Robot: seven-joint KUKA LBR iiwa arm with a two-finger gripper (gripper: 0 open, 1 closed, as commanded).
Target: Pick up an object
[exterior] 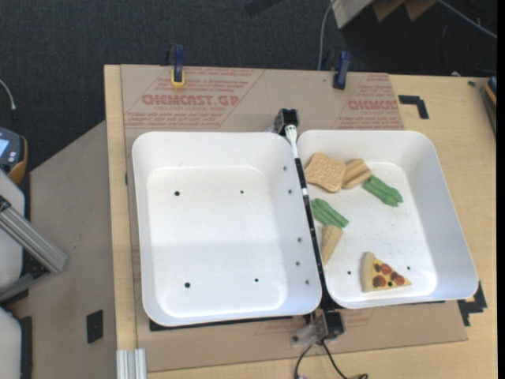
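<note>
All the objects lie in the right bin (442, 212), so I judge it best to go down over the pizza slice (383, 275), which lies apart from the others near the front, and close on its narrow sides.

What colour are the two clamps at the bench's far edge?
Blue clamps, the left one with yellow; camera view.

Smooth glossy white plastic bins (213, 152), matt brown cardboard sheet (260, 93), dark rough carpet floor (118, 14)
</note>
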